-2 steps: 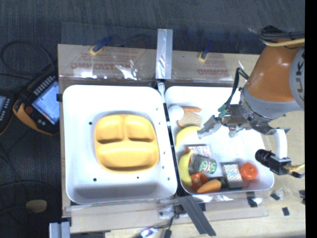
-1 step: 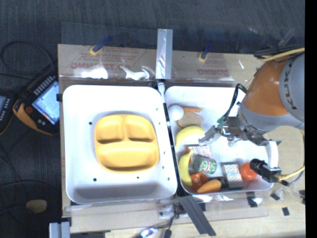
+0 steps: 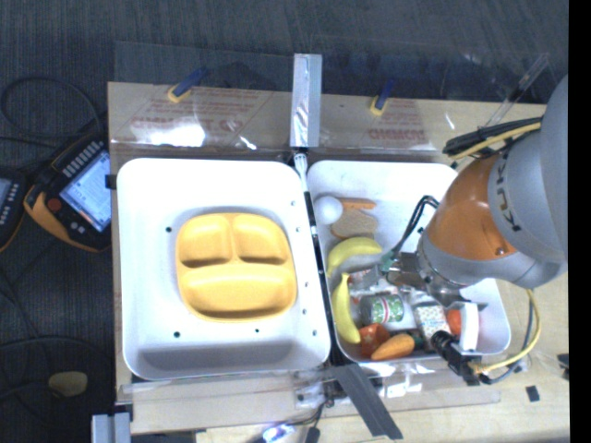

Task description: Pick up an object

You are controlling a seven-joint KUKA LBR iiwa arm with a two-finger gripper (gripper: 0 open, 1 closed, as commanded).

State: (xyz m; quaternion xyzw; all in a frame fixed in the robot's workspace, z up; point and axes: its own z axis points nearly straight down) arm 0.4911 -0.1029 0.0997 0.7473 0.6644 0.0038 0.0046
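Camera view, from above at a slant: the arm (image 3: 503,220) enters from the right and bends down over the right bin (image 3: 480,169), its orange band above the wrist sitting over the bin's right half. The gripper (image 3: 399,270) is lowered into the middle of that bin, right above a cluster of items; whether it is spread or closed, and whether it has hold of anything, cannot be told, since the wrist and dark fittings hide it. Just left of the gripper lies a banana (image 3: 355,250), curved, with a second banana (image 3: 343,310) running down along the bin's left wall. Directly below the gripper is a can (image 3: 383,309) with a green and red label, lying on its side. Near the bin's lower edge are a carrot (image 3: 395,346) and a small red item, possibly a tomato (image 3: 369,332), touching each other. Toward the bin's upper left are a white egg (image 3: 329,210) and a tan, bread-like piece (image 3: 355,220) beside it. The left bin (image 3: 148,340) holds a yellow divided tray (image 3: 235,263), lying flat at its centre, well apart from the gripper.
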